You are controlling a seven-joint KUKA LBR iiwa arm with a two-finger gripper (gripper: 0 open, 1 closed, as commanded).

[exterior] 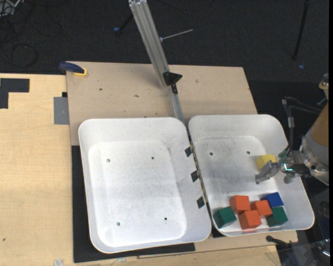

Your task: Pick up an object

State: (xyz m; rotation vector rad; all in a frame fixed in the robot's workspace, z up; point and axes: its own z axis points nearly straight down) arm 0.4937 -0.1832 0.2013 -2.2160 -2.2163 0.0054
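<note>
Yellow cube-shaped block (266, 160) sat in right shallow white bin (233, 132), far-right area, touching the grey two-finger gripper (269, 169) w/ fingers apart, not clamped on it. Near edge of same bin: three orange blocks (250, 210), two green blocks (224, 216), one blue block (275, 199), clustered together. Left white bin (94, 143) alongside.

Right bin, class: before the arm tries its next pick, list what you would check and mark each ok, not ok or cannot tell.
1. Blocks lie in the right bin: ok.
2. Gripper is over that bin: ok.
3. Yellow block lies apart from the cluster: ok.
4. Yellow block is between the fingers: cannot tell.
5. Orange blocks have space around them: not ok, packed against green and blue.
</note>
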